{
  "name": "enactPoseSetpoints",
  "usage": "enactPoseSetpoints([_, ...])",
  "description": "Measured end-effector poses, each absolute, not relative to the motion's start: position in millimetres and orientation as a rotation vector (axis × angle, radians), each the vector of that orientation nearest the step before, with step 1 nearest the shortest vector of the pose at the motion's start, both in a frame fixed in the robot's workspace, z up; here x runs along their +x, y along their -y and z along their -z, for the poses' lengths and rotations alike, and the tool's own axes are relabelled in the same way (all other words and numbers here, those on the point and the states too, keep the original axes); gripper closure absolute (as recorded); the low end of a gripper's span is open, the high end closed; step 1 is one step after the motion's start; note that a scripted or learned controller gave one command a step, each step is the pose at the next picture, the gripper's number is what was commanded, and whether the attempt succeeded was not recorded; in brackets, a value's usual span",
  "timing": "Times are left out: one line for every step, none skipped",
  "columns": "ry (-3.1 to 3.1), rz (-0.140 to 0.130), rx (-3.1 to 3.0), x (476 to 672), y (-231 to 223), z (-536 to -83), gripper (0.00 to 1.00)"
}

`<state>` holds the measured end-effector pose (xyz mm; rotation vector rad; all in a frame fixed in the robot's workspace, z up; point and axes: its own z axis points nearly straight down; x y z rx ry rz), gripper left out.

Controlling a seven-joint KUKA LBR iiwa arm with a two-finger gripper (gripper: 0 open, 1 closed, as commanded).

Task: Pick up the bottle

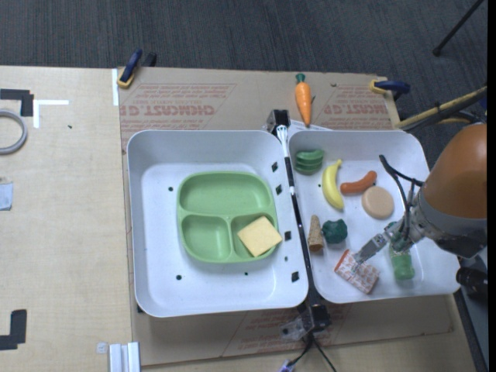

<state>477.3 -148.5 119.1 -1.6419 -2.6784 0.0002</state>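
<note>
The small green bottle (pixel 401 267) lies in the right bin (pixel 418 155), near its front right corner. My gripper (pixel 391 242) hangs low over the bin just above and left of the bottle, its grey metal reaching toward a red and white packet (pixel 356 272). The arm's orange band and wrist cover the bin's right side. Part of the bottle's top is hidden under the gripper.
In the right bin also lie a banana (pixel 332 184), a sausage (pixel 358 182), a round beige biscuit (pixel 378 202), a green stack (pixel 309 161), a cone (pixel 315 233) and a dark green piece (pixel 335 231). The left bin (pixel 147 231) holds a green divided plate (pixel 194 196) with a yellow block (pixel 260 236). A carrot (pixel 302 99) lies behind the bins.
</note>
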Motion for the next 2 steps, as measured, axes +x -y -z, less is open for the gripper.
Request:
enactPoseSetpoints([2.676, 0.001, -1.648, 477.9, 148.6, -128.8, 1.00])
enactPoseSetpoints([2.343, -0.001, -2.093, 477.6, 67.4, -229.2, 1.00])
